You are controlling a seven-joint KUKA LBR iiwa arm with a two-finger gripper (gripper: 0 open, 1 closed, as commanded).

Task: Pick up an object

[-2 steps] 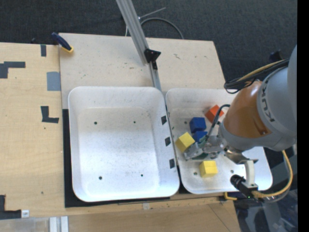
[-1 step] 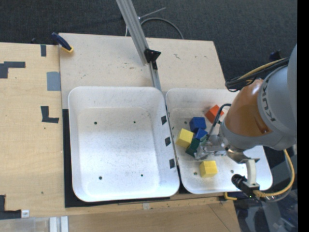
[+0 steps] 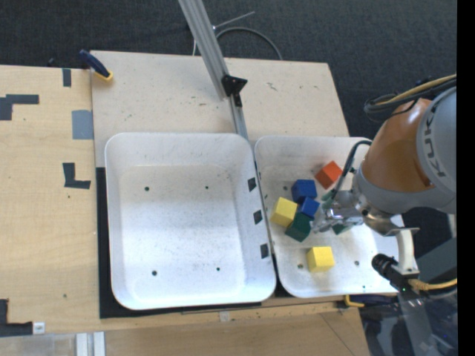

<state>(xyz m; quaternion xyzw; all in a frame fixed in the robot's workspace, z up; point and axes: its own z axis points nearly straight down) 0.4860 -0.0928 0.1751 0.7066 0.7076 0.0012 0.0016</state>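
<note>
Two white bins sit side by side; the left bin (image 3: 182, 221) holds no blocks, and the right bin (image 3: 349, 280) holds six. There are two yellow blocks, one at the cluster's left (image 3: 283, 211) and one alone nearer the front (image 3: 320, 258), two blue blocks (image 3: 303, 190) (image 3: 309, 207) touching each other, one green block (image 3: 298, 228) just below them, and one orange block (image 3: 329, 174) farther back. The gripper (image 3: 335, 219) is low in the right bin just right of the blue and green blocks; whether it is spread or pressed together cannot be told.
</note>
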